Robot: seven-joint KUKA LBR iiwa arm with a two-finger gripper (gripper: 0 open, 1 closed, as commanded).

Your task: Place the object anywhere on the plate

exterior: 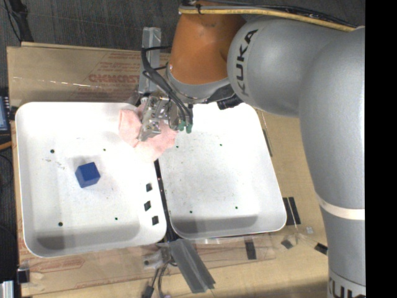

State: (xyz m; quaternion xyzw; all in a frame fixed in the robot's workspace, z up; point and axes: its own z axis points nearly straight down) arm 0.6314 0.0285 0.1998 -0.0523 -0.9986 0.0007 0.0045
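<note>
A: Where is the blue cube (88, 174) sitting?

B: In the left bin (37, 228), toward eight o'clock of the gripper (162, 121); well apart from it.

A: And the gripper?

B: Hovering over the pink plate (131, 124) at the bin's one o'clock corner; whether it is apart or together I cannot tell; nothing visibly held; I judge picking is pending; reaching the cube is next.

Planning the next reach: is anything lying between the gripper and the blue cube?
Nothing visible does. The blue cube sits on the left bin floor, and the gripper is at that bin's far right corner, over a pink item. Bare bin floor lies between them.
</note>
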